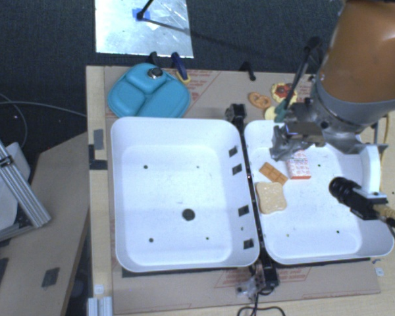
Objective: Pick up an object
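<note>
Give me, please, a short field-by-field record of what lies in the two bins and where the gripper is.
left bin: one dark round spot on the floor; object or hole, cannot tell
right bin: bread slice, orange cracker, white and red packet, all near its left wall
gripper: over the rear of the right bin, just above the packet and cracker
held: nothing visibly
behind the bins: blue tray on the bench
</note>
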Controlling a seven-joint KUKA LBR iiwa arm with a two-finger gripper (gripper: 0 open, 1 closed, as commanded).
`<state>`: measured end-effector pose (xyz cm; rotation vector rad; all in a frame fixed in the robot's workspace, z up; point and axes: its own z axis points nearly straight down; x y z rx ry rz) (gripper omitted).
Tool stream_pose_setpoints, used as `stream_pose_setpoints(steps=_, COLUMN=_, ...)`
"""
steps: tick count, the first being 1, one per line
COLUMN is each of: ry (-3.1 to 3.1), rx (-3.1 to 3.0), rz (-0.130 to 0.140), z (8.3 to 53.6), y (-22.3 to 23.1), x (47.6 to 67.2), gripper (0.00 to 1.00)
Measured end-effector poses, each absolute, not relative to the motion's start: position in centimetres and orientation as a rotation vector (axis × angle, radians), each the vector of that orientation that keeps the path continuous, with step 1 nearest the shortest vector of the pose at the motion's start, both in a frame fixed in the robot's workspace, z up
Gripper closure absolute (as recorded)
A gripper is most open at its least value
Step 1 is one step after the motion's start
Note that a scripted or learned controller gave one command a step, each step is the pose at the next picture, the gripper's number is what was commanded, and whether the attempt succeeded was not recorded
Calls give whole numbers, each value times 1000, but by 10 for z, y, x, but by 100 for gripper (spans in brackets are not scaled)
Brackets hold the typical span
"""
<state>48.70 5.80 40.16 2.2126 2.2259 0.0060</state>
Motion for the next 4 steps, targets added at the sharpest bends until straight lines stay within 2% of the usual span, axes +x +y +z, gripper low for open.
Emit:
stream_pose_setpoints(steps=1, ry=2225, rx=2215, rz=4, z=401, y=57, x=487, gripper=0)
stream_pose_setpoints(steps=2, ry=2229, rx=2206, rz=8, z=412, y=57, x=488, gripper=100)
stream_pose_setpoints(steps=3, ry=2219, rx=2220, rz=4, z=412, y=49, x=487, gripper=100)
stream_pose_setpoints(steps=4, ry=2224, rx=2214, rz=7, z=438, y=58, x=487, gripper=100)
